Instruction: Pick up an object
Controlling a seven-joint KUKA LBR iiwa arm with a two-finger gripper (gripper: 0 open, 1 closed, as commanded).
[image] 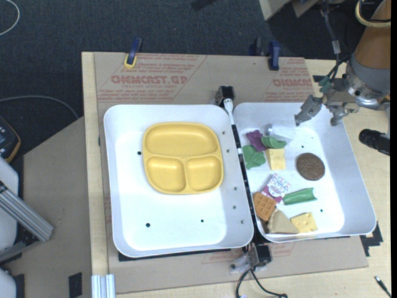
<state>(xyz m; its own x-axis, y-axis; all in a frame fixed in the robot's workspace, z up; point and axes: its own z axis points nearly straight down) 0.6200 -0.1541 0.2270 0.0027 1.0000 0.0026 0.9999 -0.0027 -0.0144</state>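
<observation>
My gripper (322, 114) hangs open over the far edge of the right bin (347, 185), its two fingers spread with nothing between them. Below it in that bin lie several toy foods: a brown round cookie (310, 166), a yellow cheese square (276, 159), a purple piece (254, 138), green leafy pieces (253, 157), a green pea pod (300, 196), a waffle (264, 206), a pink-white wrapped candy (277, 184), a tan wedge (282, 223) and a yellow cracker (303, 221). A small grey-white item (277, 132) lies near the bin's far side, just left of the gripper.
The left bin (124, 203) holds a yellow three-compartment plate (183, 157). A black divider clip (226, 95) sits between the bins at the back. Blue and yellow clamps (131, 56) hold the cardboard base at the far edge.
</observation>
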